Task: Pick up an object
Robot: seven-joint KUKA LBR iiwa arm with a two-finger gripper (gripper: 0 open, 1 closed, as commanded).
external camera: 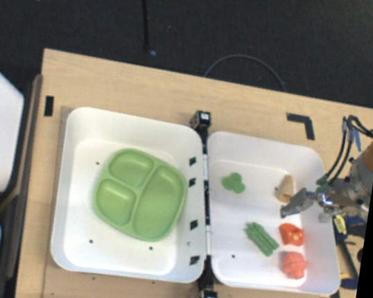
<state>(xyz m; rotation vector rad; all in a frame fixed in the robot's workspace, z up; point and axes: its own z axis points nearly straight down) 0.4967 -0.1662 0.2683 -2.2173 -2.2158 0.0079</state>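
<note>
From above, the gripper (295, 203) reaches in over the right bin (257, 149), hanging low among the food pieces, probably lining up a pick. Whether it is open or closed cannot be told. A tan piece (286, 187) sits just beside it on the far side; a red piece (291, 234) lies near it toward the front, a pink one (294, 265) beyond. Green beans (261, 238) and a green sprig (234, 182) lie leftward. The left bin (72, 162) holds a green plate (141, 193). The arm is cut off at the edge.

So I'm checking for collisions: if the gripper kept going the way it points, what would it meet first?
The gripper points left into the right bin; probably the beige piece first, then the green clump. Height is unclear.
</note>
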